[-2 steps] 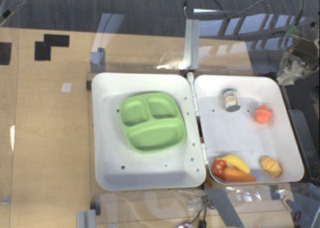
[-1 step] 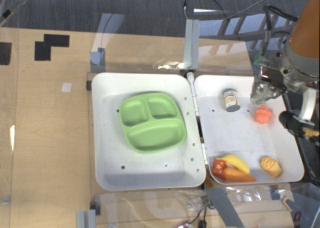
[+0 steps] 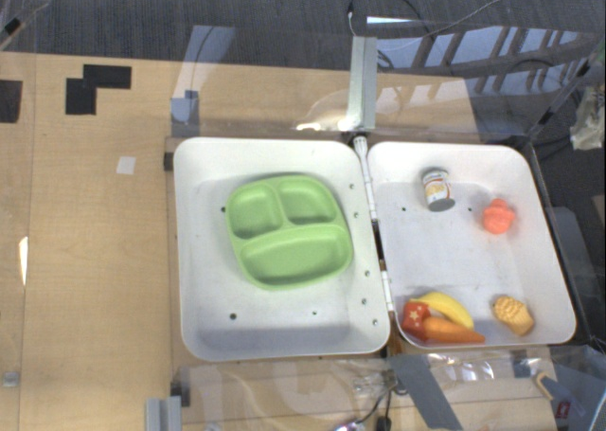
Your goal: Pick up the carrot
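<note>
While the carrot is lying untouched in the right bin, we are judging the task to be at its very start: the reach is not yet made and nothing is being lifted. We cannot tell whether the jaws are released or clenched, so we are leaving that open.

The carrot is resting in the corner of that bin nearest the camera and next to the divide between the two bins. It is pressing against a banana on its far side and a red vegetable at its thick end. A yellow toy is sitting near its tip, apart from it.

Its long axis is running roughly along the near wall. The thick end is pointing toward the left bin and the thin tip toward the side the arm enters from, dipping slightly toward the camera.

We are expecting the next move to call for jaws coming down over the carrot's middle, spread across its short width. The banana and the near wall are leaving little room on either flank, so we are counting a snagged neighbour as the main risk.
</note>
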`<state>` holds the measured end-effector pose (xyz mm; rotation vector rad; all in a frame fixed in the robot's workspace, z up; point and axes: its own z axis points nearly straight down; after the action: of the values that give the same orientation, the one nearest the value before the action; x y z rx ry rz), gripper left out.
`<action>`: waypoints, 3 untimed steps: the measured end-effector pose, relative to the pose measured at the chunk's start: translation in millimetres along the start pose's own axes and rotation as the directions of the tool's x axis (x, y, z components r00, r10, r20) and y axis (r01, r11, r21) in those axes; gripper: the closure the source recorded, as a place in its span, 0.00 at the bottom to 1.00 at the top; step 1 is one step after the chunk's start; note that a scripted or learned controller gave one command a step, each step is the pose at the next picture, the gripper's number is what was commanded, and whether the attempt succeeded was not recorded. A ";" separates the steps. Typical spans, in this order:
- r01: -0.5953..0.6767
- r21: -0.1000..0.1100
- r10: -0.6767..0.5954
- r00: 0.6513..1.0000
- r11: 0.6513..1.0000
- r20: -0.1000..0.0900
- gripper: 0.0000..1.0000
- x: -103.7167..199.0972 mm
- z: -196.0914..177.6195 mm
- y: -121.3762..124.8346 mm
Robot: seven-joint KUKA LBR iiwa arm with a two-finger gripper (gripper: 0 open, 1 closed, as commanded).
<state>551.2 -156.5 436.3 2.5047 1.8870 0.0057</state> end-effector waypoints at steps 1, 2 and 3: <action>-0.312 0.003 0.312 0.950 0.950 0.001 1.00 -21.1 9.4 48.8; -0.304 -0.001 0.304 0.953 0.953 0.001 1.00 -19.2 -1.8 50.0; -0.165 0.001 0.165 0.986 0.986 0.000 1.00 -18.6 0.5 56.1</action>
<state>600.0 -189.9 436.2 2.6534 1.6738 0.0055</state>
